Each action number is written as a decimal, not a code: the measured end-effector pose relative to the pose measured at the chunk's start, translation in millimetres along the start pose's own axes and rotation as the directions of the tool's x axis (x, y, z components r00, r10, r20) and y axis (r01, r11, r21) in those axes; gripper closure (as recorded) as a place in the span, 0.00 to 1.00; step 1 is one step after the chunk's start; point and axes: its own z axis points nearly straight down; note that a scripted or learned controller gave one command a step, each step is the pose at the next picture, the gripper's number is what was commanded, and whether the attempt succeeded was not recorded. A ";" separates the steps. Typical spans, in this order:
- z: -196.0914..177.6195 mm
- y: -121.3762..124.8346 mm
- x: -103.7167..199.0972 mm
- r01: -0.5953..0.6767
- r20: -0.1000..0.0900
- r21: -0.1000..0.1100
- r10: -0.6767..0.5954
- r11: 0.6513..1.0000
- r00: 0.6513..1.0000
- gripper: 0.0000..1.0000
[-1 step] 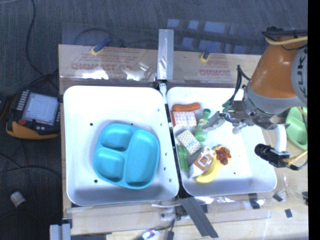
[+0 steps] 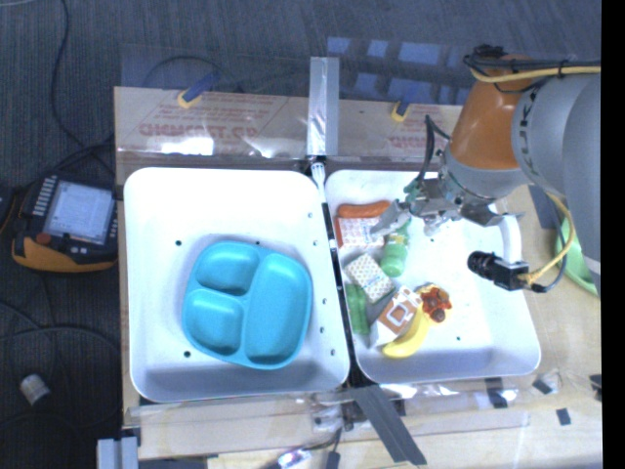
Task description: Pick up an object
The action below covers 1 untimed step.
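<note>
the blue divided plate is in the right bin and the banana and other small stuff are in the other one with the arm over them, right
Not quite. The camera view shows the blue divided plate in the left bin. The banana and the other small items lie in the right bin, under the gripper.

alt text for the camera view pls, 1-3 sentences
The arm's gripper hangs over the top of the right bin, above a heap holding a green bottle, a banana and small packets. The left bin holds a blue divided tray.
</note>
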 end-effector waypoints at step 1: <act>56.3 -5.7 -14.2 0.103 0.004 -0.024 -0.103 0.994 0.995 0.00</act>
